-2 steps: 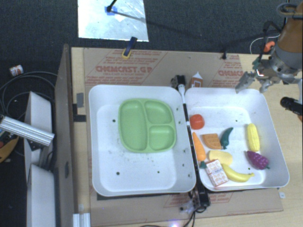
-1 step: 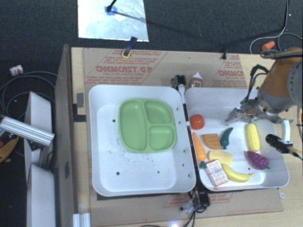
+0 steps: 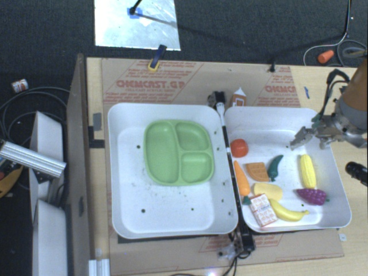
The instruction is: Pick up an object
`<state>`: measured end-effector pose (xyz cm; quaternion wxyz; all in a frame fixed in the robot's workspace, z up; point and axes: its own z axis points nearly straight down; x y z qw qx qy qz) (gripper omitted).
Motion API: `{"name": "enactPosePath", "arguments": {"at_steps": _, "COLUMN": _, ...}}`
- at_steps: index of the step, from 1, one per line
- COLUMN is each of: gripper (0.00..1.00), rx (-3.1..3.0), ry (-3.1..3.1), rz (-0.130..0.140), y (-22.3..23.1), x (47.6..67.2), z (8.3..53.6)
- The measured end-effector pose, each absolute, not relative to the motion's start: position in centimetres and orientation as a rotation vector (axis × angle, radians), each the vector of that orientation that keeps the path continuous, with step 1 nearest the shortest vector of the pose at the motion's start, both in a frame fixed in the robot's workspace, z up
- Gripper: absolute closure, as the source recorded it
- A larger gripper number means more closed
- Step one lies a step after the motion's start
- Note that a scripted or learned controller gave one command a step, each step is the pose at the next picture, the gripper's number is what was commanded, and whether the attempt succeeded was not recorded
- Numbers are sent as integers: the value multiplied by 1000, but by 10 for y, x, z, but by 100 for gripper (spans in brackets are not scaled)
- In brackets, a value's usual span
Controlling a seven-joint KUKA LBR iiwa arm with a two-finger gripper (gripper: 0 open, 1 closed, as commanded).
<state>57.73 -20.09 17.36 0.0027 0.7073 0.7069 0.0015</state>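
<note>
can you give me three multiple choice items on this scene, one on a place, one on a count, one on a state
1. Where is the green plate?
A. in the left bin
B. in the right bin
C. on the floor

2. How many bins are on the bench?
A. one
B. two
C. four

3. What is the tool doing?
A. resting on the green plate
B. lifting the banana
C. hovering over the right bin, holding nothing

Answers:
1. A, the plate lies in the left bin.
2. B, two white bins sit side by side.
3. C, the tool is above the right bin near its far right corner, and the banana lies on the bin floor.
</note>
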Motion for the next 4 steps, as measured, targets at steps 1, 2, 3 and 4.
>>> {"name": "enactPosePath", "arguments": {"at_steps": 1, "gripper": 0, "rx": 2223, "ry": 2222, "rz": -2, "y": -204, "x": 544, "z": 140}}
{"name": "enactPosePath", "arguments": {"at_steps": 2, "gripper": 0, "rx": 2223, "ry": 2223, "rz": -2, "y": -205, "x": 530, "z": 95}}
{"name": "enactPosePath", "arguments": {"at_steps": 3, "gripper": 100, "rx": 2218, "ry": 2221, "rz": 2, "y": -205, "x": 532, "z": 108}}
{"name": "enactPosePath", "arguments": {"at_steps": 4, "gripper": 100, "rx": 2209, "ry": 2229, "rz": 8, "y": -140, "x": 509, "z": 181}}
